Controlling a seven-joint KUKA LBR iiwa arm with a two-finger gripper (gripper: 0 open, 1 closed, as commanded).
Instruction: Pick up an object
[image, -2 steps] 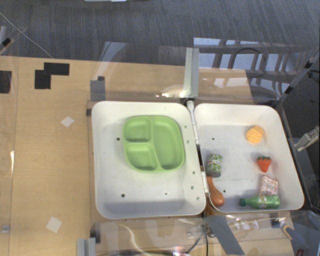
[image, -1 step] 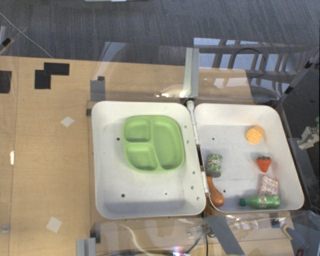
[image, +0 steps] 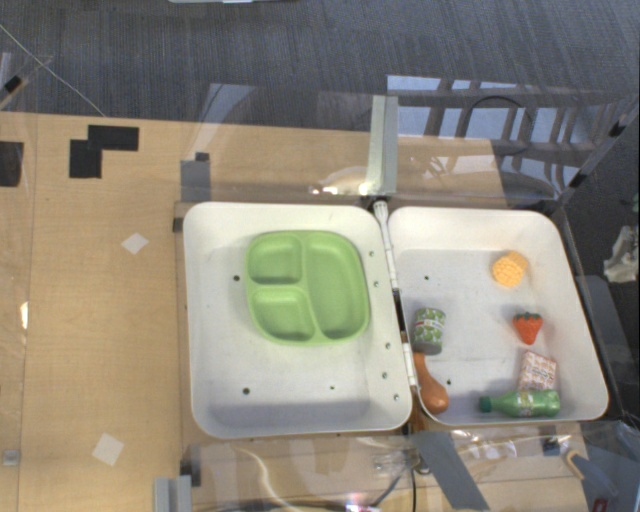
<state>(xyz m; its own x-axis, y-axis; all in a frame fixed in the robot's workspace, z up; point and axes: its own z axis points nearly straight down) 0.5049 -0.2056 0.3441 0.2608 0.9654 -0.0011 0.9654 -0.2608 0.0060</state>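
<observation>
Two white bins sat side by side on the desk, their inner rims touching.

Left bin: one green plate with three compartments, lying flat near the bin's centre, slightly toward 12 o'clock. Nothing in its compartments.

Right bin: all six pickable items were here, mostly in the 3-to-7 o'clock part.
- Yellow round item, bumpy surface, at about 2 o'clock in the bin, well apart from the others.
- Strawberry at about 3 o'clock, red with green top, at 6 o'clock from the yellow item.
- Green can at about 9 o'clock, near the inner rim, top face toward the camera. Couldn't tell whether it was upright or leaning.
- Orange-brown item at about 7 o'clock, elongated, narrow end pointing to 11 o'clock, right against the inner rim, just at 6 o'clock from the can. Couldn't tell if the two touched.
- Packet, pink and white, at about 5 o'clock, just at 6 o'clock from the strawberry.
- Green bottle lying on its side along the bin's 6 o'clock wall, cap pointing to 9 o'clock, just beside the packet's lower edge, possibly touching.

Black marks were on the desk at 10 o'clock from the left bin. A metal frame stood at 12 o'clock from the right bin.
</observation>
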